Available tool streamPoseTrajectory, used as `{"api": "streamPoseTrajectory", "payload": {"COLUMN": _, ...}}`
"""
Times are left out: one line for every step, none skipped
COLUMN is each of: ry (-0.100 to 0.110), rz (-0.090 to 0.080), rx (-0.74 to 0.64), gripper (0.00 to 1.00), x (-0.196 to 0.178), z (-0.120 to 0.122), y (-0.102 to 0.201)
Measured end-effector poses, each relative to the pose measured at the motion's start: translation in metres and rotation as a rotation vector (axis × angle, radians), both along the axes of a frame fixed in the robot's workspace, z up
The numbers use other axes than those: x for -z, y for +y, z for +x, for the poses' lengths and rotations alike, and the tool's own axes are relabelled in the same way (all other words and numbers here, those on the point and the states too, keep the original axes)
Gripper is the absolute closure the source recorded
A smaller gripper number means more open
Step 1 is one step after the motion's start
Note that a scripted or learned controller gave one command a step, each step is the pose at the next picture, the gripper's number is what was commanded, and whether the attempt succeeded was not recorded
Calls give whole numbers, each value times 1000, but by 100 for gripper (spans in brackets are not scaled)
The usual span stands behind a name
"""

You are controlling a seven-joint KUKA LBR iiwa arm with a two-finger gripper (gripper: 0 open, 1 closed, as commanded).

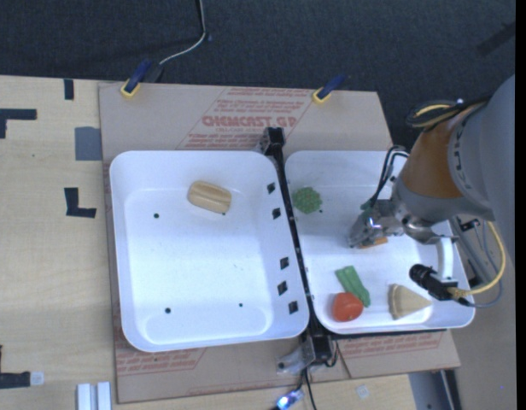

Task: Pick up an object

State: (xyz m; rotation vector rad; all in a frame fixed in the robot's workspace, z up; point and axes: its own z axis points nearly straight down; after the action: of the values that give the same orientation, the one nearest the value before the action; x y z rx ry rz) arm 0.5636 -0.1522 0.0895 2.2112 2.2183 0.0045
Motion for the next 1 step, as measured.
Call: {"api": "streamPoseTrajectory", "payload": {"ry": -3, "rz": 1, "rx": -2, "gripper": 100, "x": 0, "z": 86, "y": -2}}
